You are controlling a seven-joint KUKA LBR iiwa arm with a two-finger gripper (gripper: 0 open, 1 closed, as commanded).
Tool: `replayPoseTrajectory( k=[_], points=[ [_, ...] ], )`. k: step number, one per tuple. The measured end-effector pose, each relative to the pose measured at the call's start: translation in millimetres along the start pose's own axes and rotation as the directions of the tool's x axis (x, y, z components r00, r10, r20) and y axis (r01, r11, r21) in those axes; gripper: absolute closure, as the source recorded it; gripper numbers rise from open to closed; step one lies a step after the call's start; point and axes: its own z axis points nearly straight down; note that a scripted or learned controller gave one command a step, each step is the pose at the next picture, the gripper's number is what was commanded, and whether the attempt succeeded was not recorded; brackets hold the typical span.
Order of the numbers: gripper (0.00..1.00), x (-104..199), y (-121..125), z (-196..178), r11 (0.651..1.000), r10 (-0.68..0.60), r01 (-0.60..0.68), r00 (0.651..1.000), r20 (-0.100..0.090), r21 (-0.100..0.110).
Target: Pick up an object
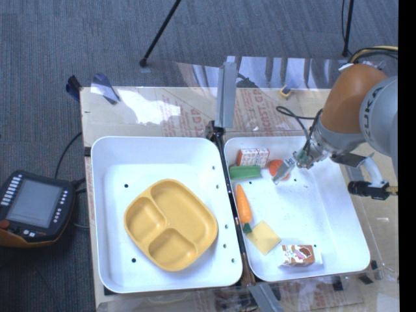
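White plastic makes both bins, and the toy food is scattered loose in the right bin, so anything can be taken from above. A yellow divided plate sits alone in the left bin. Along the right bin's left side lie a small juice carton, a green cucumber, a carrot and a yellow cheese slice; a snack packet rests near the front. The arm reaches in from the right, wrist slanted down and leftward. Its gripper hangs right at a small red-orange piece, perhaps a tomato, just beside the cucumber. From here I cannot tell how the gripper is set or whether it has anything. That red piece looks the likely target.
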Motion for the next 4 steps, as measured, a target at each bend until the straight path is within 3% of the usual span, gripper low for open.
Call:
replayPoseTrajectory(
  k=[1,2,3,4],
  points=[
    [0.0,36.4,17.1,9.9,0.998,-0.069,0.069,0.998,-0.001,0.001],
    [0.0,53.6,25.4,7.6,0.999,-0.052,0.052,0.999,-0.001,0.002],
    [1.0,52.8,25.6,-2.6,0.999,-0.049,0.049,0.999,-0.002,0.001],
    [1.0,146.2,9.8,-91.5,0.983,0.183,-0.183,0.983,0.0,-0.001]
  ],
)
